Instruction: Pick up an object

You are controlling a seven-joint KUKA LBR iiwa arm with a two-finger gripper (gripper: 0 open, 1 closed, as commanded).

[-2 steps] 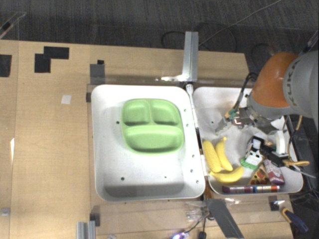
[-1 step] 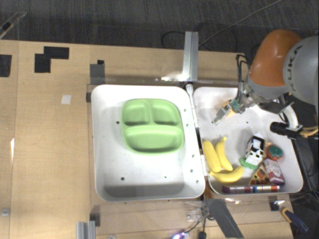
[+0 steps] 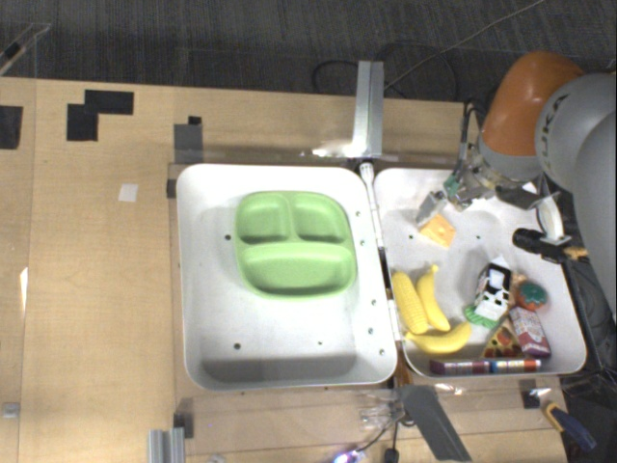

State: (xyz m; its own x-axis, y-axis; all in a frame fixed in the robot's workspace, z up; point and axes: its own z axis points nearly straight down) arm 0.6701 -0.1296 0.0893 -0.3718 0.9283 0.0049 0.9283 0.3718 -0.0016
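Observation:
My gripper (image 3: 445, 196) hangs over the back part of the right bin (image 3: 405, 186), open, with nothing between its fingers. Just below and in front of it a yellow cheese wedge (image 3: 439, 230) lies on the bin floor, close to the fingertips but apart from them. Toward the front lie a corn cob (image 3: 408, 302) and a banana (image 3: 443, 324) side by side. A black-and-white carton (image 3: 495, 289) sits on a green piece (image 3: 478, 314). At the front right are a round red and green toy (image 3: 530, 295) and a red packet (image 3: 528, 334).
A green divided plate (image 3: 294, 244) lies in the left bin (image 3: 207, 287). A dark bar with coloured ends (image 3: 487, 365) rests along the right bin's front wall. A metal post (image 3: 370, 104) stands behind the divider between the bins. The arm's orange band (image 3: 525, 95) rises at the back right.

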